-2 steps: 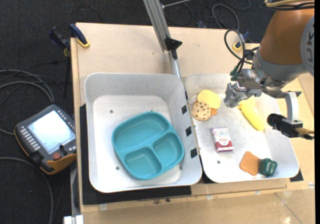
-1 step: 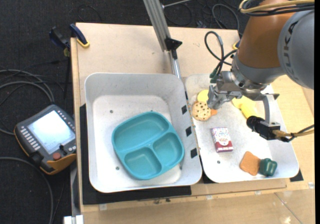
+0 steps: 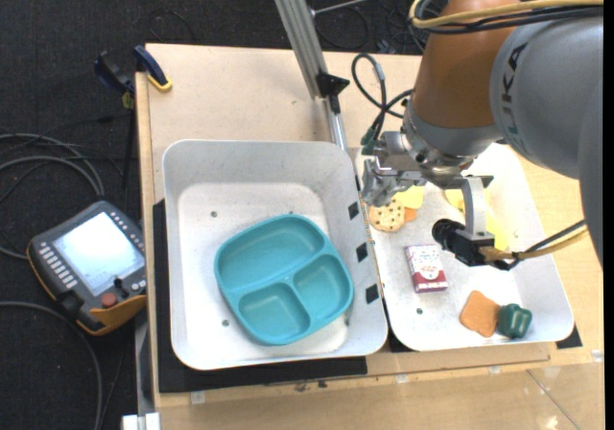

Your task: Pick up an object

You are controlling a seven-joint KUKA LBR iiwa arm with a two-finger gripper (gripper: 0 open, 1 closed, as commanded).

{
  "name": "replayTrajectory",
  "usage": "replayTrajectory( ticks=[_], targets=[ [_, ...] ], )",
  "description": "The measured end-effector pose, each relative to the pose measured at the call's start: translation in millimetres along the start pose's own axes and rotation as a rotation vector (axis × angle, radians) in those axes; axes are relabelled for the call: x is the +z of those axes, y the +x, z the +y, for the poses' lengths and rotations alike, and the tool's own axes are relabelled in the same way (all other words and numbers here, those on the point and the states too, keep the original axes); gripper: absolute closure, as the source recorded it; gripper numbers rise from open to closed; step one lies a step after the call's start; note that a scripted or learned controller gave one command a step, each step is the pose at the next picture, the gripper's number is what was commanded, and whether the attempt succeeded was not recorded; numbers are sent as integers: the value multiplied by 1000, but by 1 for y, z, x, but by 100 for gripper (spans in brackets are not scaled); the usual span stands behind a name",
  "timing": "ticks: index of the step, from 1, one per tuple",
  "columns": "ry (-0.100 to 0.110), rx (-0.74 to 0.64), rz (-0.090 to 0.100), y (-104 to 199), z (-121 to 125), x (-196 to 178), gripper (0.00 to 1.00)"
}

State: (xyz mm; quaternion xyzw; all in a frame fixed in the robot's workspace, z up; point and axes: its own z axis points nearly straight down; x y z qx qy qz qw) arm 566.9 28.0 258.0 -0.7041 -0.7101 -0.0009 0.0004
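Nearest to me, in the right bin (image 3: 537,226), an orange piece (image 3: 477,311) and a dark green piece like a toy pepper (image 3: 515,320) lie touching at the near right corner. Just behind them, toward the middle, lies a small red and white box (image 3: 426,268), flat on the bin floor. In the left bin (image 3: 182,226) sits a turquoise divided plate (image 3: 283,276) with three compartments. Further back in the right bin, close to the wall between the bins, is a round cookie (image 3: 388,217) with yellow pieces (image 3: 413,199) beside it. The gripper (image 3: 384,180) hangs directly above the cookie; whether the jaws are wide or narrow I cannot tell. I judge that the cookie is the target. It looks light, stiff and flat, probably a plastic toy, so it may slip; taking it across its edges seems best. On the worktop (image 3: 240,92) at the far left lies a blue and yellow clamp (image 3: 149,68).
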Motion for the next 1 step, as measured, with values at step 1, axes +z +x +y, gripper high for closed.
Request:
replayTrajectory(
  ticks=[1],
  targets=[
    [5,0,-1,55,-6,21,100]
  ],
)
